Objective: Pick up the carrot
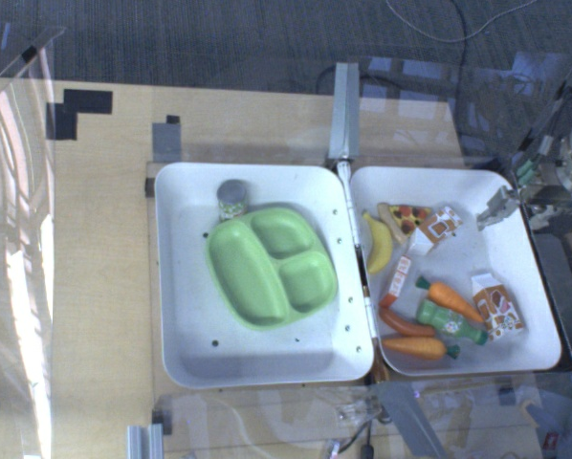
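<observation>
Holding a green divided plate point(272, 266) and small can point(231, 193), left bin point(171, 285); right bin point(539, 295): carrot point(451, 298), banana point(379, 242), bottle point(449, 320), cartons; gripper point(501, 206) over its far-right rim, jaw state indiscernible.

Arm entry: the arm enters from the right edge of the camera view, at upper-mid height.
Arm visibility: only the end section shows; an orange patch sits at the far right edge.
Wrist: grey and dark hardware, partly blurred, angled down and toward the left.
Hand point(504, 206): at the leftmost tip of the arm, pointing down-left.
Fingers point(494, 210): one light grey finger shows as a slim slanted bar; nothing is visible between the fingers.
Finger spacing: too small and blurred to tell.
</observation>
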Robot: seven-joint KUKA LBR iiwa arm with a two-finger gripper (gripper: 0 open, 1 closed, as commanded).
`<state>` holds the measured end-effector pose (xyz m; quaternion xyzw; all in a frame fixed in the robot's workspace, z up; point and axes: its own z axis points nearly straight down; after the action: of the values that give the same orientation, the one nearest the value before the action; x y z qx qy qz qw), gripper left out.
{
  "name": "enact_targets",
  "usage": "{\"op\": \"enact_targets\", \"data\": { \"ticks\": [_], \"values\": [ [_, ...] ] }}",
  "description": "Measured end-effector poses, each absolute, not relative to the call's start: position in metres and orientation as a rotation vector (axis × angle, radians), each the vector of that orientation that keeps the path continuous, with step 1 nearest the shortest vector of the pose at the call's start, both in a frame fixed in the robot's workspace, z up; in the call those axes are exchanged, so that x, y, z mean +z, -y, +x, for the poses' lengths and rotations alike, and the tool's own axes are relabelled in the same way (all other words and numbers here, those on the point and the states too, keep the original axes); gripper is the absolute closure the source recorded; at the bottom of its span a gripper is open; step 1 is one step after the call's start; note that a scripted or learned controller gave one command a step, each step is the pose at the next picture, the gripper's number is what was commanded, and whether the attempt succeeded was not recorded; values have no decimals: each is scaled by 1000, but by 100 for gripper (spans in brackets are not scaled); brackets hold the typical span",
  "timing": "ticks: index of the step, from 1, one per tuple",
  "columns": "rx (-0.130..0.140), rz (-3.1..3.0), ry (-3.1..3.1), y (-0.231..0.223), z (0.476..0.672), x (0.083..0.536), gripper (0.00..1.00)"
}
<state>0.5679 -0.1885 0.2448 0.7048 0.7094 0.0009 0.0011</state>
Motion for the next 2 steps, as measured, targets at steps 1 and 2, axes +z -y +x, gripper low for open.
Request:
{"op": "enact_targets", "data": {
  "ticks": [1,2],
  "values": [
    [4,2195,-2245,163,553,94,0],
    [4,2194,-2246,129,578,102,0]
  ]
}}
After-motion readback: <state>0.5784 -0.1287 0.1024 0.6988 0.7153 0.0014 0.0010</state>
